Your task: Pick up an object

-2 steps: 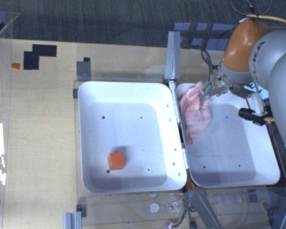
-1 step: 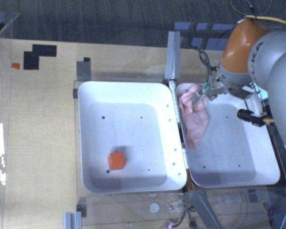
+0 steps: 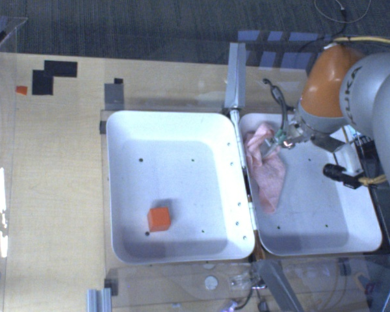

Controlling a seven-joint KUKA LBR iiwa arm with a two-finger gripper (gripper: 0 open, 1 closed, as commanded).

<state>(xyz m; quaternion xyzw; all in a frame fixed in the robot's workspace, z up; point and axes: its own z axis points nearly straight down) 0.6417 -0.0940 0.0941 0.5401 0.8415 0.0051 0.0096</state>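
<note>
Orange cube [image 3: 159, 219] sits well apart; pink cloth [image 3: 266, 168] touches my fingers [image 3: 281, 140], running lengthwise below them; their opening I cannot tell.

Robot arm [image 3: 370, 93] cased in smooth, rounded grey shells, a glossy orange band [image 3: 328, 83] wrapped above the wrist, thin dark cables [image 3: 275, 95] looped beside the band, a black fitting [image 3: 341, 174] with a yellow-tipped cable mounted below, small metal gripper [image 3: 283, 138] fixed at the end

Wooden counter [image 3: 58, 194], two white bins: left bin [image 3: 127, 125], right bin [image 3: 351, 239]; black markers [image 3: 52, 75] top left, grey carpet floor [image 3: 149, 12].
</note>
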